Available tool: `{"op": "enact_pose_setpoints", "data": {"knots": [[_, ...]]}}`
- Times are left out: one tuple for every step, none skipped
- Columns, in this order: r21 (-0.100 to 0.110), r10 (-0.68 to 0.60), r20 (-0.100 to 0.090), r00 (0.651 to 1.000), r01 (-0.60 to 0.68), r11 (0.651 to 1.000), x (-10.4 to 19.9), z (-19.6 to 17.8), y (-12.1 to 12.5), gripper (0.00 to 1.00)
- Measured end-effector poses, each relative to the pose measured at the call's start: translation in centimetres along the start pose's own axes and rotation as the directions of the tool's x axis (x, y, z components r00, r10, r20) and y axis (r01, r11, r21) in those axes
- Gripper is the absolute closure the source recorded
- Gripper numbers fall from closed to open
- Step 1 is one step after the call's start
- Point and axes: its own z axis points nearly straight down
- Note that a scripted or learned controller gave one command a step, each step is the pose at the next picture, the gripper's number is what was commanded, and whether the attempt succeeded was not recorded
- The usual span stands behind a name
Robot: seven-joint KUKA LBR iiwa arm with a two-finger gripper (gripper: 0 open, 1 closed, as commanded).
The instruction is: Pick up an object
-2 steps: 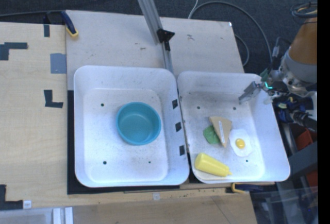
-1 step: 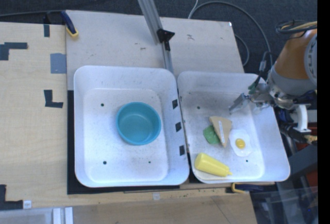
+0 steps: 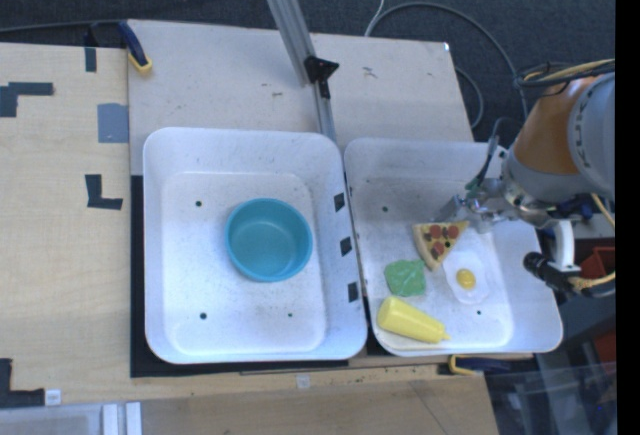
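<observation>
Two white bins are seen side by side on the bench. A blue bowl [image 3: 269, 239] sits in the left bin [image 3: 165, 223]. In the right bin [image 3: 400, 173] are grouped a pizza slice [image 3: 439, 242], a green piece [image 3: 406, 277], a fried egg [image 3: 466, 279] & a yellow item [image 3: 410, 320] near the front rim. The gripper [image 3: 476, 210] is positioned low over the right bin, just beside the pizza slice's upper-right edge; contact can't be judged, and finger state can't be told: tips too small and dark.
</observation>
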Motion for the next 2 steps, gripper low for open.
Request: {"op": "enact_pose_setpoints", "data": {"knots": [[0.002,-0.002,-0.002,1.000,0.002,1.000,0.1,-1.1,0.0,1.00],[-0.001,0.001,-0.002,1.000,-0.001,1.000,-0.1,-5.5,0.7,1.00]]}}
